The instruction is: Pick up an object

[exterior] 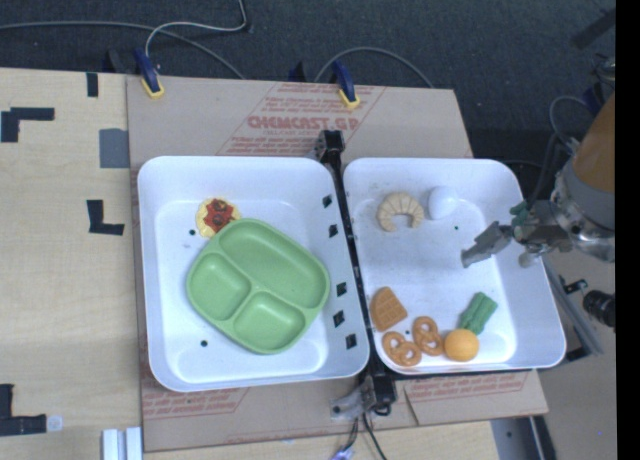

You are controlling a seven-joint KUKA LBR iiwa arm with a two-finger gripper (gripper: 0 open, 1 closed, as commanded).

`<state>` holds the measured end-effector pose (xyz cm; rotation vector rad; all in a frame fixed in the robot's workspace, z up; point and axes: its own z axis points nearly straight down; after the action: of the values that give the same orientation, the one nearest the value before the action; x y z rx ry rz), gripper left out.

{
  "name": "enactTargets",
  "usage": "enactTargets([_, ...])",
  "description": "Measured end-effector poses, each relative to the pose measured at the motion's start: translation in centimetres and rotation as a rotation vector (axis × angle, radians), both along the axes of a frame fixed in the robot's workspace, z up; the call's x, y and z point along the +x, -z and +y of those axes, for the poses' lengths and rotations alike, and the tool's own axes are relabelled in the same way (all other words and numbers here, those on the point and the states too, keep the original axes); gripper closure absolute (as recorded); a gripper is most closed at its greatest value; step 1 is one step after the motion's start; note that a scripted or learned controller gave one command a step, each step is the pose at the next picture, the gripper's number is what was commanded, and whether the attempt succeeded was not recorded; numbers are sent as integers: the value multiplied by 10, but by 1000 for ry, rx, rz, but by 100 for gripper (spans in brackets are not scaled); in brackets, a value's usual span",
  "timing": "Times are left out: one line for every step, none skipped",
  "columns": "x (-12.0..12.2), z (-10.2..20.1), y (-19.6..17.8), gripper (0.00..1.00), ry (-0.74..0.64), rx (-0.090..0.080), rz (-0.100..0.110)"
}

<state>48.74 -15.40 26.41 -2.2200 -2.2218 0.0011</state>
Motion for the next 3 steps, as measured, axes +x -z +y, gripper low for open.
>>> enactTargets([73, 47, 67, 0, -2, 1, 2])
enactTargets([140, 58, 178, 0, -1, -1, -6])
enactTargets([174, 46, 178, 0, -1, -1, -4])
